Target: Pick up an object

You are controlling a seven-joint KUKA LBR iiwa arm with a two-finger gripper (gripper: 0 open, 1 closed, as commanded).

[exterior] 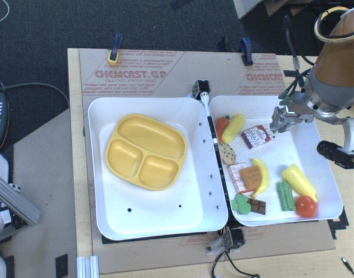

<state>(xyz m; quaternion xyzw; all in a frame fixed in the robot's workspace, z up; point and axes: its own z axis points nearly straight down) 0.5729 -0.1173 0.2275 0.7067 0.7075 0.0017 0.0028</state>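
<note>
i am hovering my tool (pixel 281 120) over the upper part of the right bin (pixel 333 181), just right of a small red-and-white packet (pixel 256 136). whether it is open or closed, i cannot tell from this angle, and nothing is showing between its tips.

the risk i am judging: the pickable things are lying crowded in the right bin, so a descent here could be clipping the packet's edge and sliding it away, or closing on bare bin floor. the packet is lying flat, which may be giving the tips little to catch.

counting the right bin: two yellow pieces near the middle, a corn-like one (pixel 234 127) and a banana-like one (pixel 262 175), one yellow wedge (pixel 298 180), one tomato (pixel 306 206), one green bean pod (pixel 285 196), one cookie (pixel 227 153), one chocolate piece (pixel 256 207), two packets. the left bin (pixel 101 155) is carrying one yellow divided plate (pixel 145 152). both bins are sitting on the table (pixel 78 97).
</note>
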